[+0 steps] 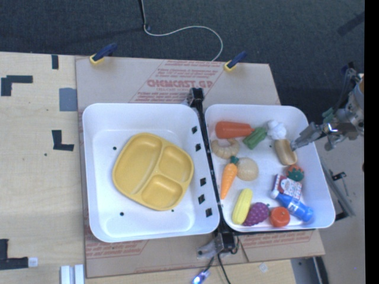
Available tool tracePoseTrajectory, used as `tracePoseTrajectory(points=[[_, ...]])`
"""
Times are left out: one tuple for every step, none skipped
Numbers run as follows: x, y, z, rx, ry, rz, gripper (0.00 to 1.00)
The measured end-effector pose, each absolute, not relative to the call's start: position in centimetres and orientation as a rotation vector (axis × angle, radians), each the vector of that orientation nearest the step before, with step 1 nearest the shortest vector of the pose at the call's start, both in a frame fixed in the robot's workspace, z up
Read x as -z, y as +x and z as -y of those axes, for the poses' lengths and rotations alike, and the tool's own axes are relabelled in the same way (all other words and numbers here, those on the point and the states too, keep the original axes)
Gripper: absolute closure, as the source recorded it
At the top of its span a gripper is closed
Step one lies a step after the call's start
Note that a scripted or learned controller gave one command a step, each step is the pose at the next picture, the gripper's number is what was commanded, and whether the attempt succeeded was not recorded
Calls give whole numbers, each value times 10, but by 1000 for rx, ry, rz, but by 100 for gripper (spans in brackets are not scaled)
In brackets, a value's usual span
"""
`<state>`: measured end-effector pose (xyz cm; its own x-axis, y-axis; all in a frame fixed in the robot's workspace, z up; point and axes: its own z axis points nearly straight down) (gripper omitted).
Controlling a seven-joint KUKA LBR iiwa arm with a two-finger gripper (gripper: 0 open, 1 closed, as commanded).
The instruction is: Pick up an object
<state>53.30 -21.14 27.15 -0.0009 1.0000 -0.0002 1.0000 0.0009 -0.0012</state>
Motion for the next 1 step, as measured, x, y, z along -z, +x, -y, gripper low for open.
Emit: tracePoseTrajectory(points=[[-408, 500, 159, 11, -2221, 2236, 0]])
